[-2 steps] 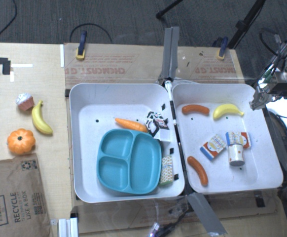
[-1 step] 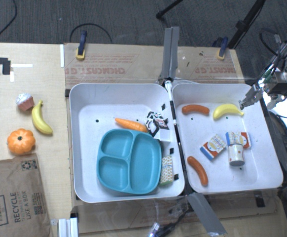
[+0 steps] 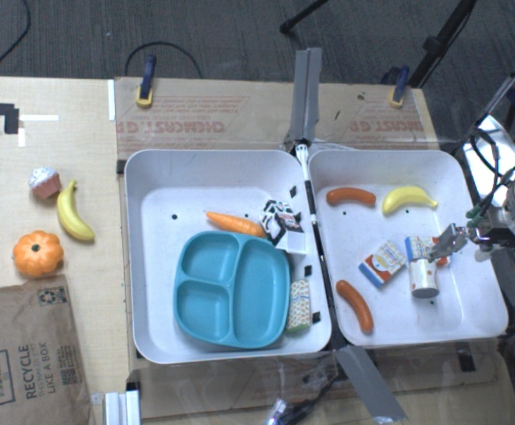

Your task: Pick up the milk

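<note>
The milk (image 3: 283, 221) is a small white carton with black cow patches. It lies in the left bin (image 3: 151, 237), against the wall shared with the right bin, just right of a carrot (image 3: 235, 224). My gripper (image 3: 449, 240) is low over the right bin (image 3: 479, 317), near its right side. It sits beside a small blue packet (image 3: 417, 248) and a white can (image 3: 424, 278), far to the right of the milk. Nothing shows held in it.
A blue divided plate (image 3: 234, 290) and a green-yellow box (image 3: 299, 305) share the left bin. The right bin also holds two sausages (image 3: 350, 197) (image 3: 355, 305), a banana (image 3: 408, 199) and an orange-blue carton (image 3: 381, 264). Outside at left lie a banana (image 3: 73, 212), a pumpkin (image 3: 38, 254) and a cupcake (image 3: 44, 182).
</note>
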Robot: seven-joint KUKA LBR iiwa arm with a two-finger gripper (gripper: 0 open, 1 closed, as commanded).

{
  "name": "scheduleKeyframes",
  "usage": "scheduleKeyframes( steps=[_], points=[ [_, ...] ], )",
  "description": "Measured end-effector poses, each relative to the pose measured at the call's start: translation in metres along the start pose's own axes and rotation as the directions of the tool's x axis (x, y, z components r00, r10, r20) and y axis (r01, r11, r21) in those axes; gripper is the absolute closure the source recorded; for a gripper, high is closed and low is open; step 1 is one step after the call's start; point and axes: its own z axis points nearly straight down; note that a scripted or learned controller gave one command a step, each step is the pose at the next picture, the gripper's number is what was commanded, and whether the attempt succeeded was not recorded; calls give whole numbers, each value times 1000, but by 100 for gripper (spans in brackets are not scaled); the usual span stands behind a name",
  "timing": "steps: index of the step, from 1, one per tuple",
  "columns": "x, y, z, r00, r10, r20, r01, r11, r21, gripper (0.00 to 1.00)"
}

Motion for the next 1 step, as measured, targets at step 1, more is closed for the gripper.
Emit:
scheduleKeyframes(
  steps=[1],
  points=[
    [77, -8, 66, 992, -129, 0, 129, 992, -2, 0]
  ],
)
